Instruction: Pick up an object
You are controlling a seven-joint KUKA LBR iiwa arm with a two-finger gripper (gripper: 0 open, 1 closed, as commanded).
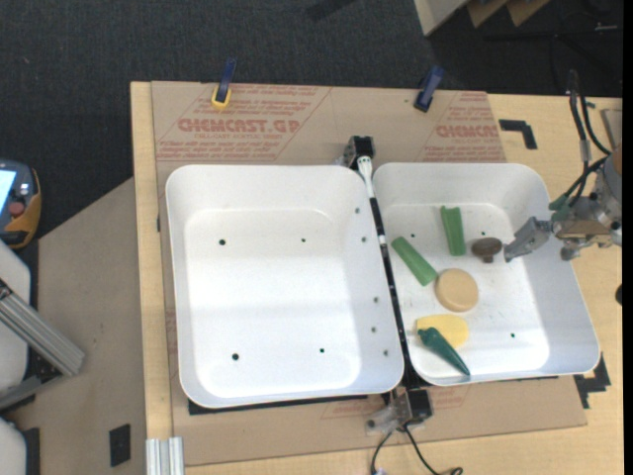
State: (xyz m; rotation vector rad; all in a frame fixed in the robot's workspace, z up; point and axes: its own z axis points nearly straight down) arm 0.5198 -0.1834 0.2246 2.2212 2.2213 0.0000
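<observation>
Objects for picking lie all in the right bin (569,295), and the left bin (183,265) stands just beside it, the two rims touching along the middle. In the camera view, a green bar (453,231) lies near the upper middle of the right bin, almost upright in the picture. A second green bar (413,261) lies to its left, tilted, close to the inner wall of the bin. Below them is a round tan disc (457,290), and below the disc a yellow piece (445,328) with a dark green pointed piece (442,352) lying partly over it, near the lower rim. A small brown object (486,249) lies to the right of the upright green bar. The gripper (521,240) comes in from the right, over the right part of this bin, and its tip is just beside the brown object; whether they touch I cannot tell. Whether the gripper is spread or pressed together I also cannot tell, because it is small and blurred. Both bins rest on a brown board (297,117) with red printing.
</observation>
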